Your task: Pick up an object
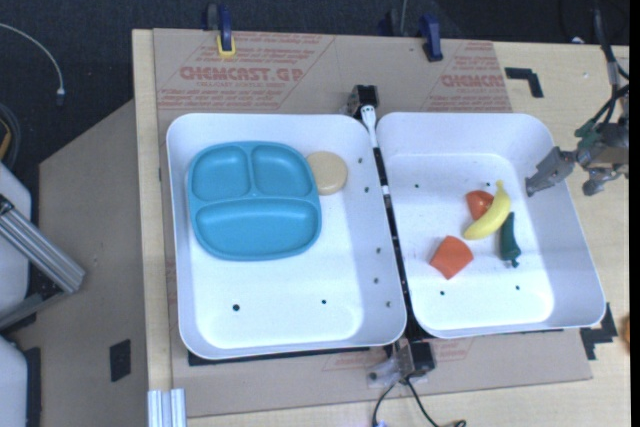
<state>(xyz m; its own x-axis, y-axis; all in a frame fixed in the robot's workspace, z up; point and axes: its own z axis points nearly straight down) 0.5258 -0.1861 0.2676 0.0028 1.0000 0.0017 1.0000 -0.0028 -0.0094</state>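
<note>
the gripper (560, 170) sits at the right edge of the right bin (440, 130), over or just outside its rim; you see grey metal parts there, but the view is too small and blurred to tell how it is set, so i cannot tell whether it is wide, narrow or carrying anything. nothing shows clearly in it. my reading: it is parked at the rim, short of the objects, so the pick is not yet made. the right bin holds the likely targets, grouped in its right half: a yellow banana (490, 215) lying at a slant, a small red piece (478, 203) touching the banana's upper left side, a dark green piece (510, 242) just beside the banana's lower end, and an orange block (452, 257) a little apart to the lower left. the cluster of three is tight, so you should expect a grasp on the banana to nudge its neighbours; the orange block stands free with bare floor around it and looks the easier choice, as a judgement only. the left bin (200, 315) holds a blue divided plate (255, 200) in its upper half, lying flat, with a pale round disc (327, 172) touching or just beside the plate's upper right corner. both bins rest side by side on a cardboard sheet (160, 95), held by clamps (224, 30) at the far edge, presumably so the bins keep their place under contact.
</note>
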